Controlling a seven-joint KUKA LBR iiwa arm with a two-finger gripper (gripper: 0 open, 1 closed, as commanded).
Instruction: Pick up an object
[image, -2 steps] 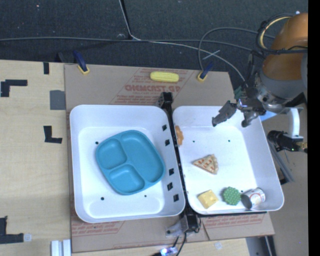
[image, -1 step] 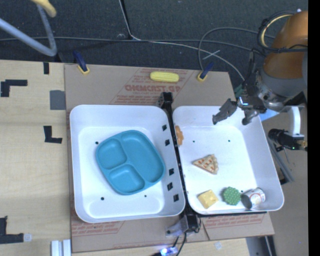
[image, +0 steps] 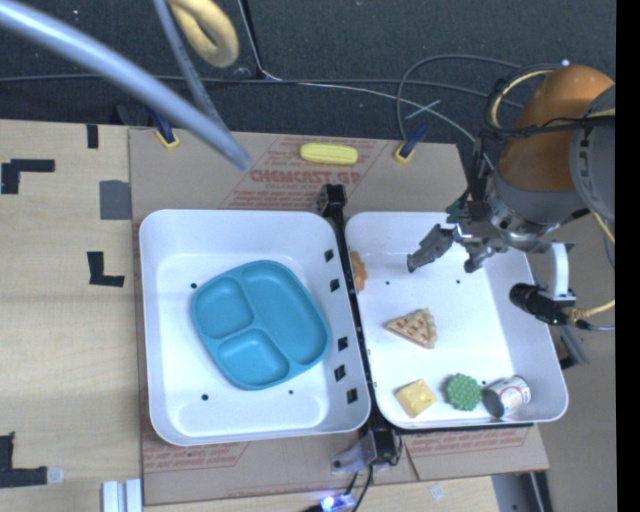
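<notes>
Though several toys lie in the right bin (image: 520, 330), the waffle wedge (image: 413, 328) at its middle looks light, stiff and flat, best pinched across its edges. Above it hangs the gripper (image: 452, 255), fingers spread wide, holding nothing. Beside it sit a yellow block (image: 415, 397), green ball (image: 462, 391) and can (image: 506, 396).

1 fixed camera looks down at a slant on both bins (image: 150, 300); the arm (image: 560, 150) enters from 3 o'clock.
</notes>
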